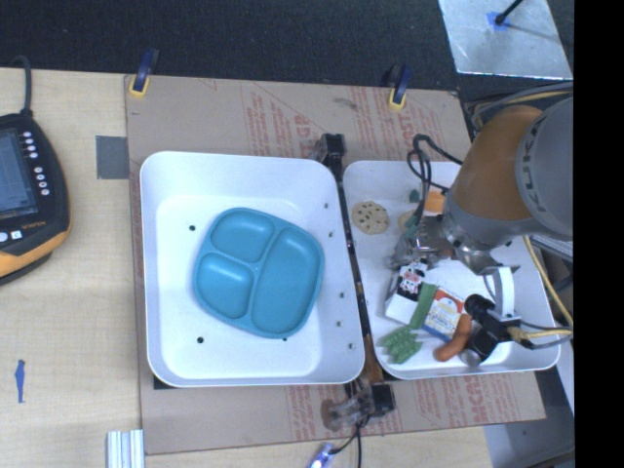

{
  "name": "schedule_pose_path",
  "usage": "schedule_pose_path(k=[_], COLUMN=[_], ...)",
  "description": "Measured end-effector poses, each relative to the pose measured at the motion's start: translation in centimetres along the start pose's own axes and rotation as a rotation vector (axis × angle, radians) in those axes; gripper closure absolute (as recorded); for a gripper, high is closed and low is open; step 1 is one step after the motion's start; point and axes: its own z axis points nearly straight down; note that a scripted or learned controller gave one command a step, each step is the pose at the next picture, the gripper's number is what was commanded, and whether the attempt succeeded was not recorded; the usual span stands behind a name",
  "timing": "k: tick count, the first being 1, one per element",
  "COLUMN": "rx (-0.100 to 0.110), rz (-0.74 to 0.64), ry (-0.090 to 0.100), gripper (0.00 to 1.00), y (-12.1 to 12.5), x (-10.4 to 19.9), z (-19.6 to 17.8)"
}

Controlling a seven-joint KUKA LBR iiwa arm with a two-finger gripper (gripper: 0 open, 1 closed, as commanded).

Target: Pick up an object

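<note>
The gripper [415, 253] hangs low in the right bin [382, 185], a little toward 9 o'clock from the bin's centre. The grey wrist above covers it, so I cannot tell whether it is open or closed, and nothing shows in its hold.

The nearest thing to take is a small black-and-white toy [411, 281], just at 6 o'clock of the gripper. It touches or overlaps a white box [441, 312] at its 5 o'clock. A green piece [400, 343] and an orange piece [451, 343] lie farther down by the bin's near wall. A cookie [370, 216] lies alone at the gripper's 10 o'clock, with bare bin floor around it. The left bin [156, 261] holds only a blue plate [258, 271], which looks too broad and flat for this grasp.

To do the pick well, I would settle on one target before descending:
- **The toy** is close but crowded. Come straight down over its middle and close across its narrow side, so the box is not caught too.
- **The cookie** is the cleaner choice. It is thin, though, so the descent must reach the bin floor.

Either way, lift slowly and check that the thing rises with the gripper. The worktop outside the bins plays no part.
</note>
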Motion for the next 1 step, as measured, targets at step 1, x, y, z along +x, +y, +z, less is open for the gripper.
schedule_pose_path(k=[1], rx=[0.001], rz=[0.004], ry=[0.004], gripper=[1.0], y=[2.69], x=[5.16], z=[-8.88])
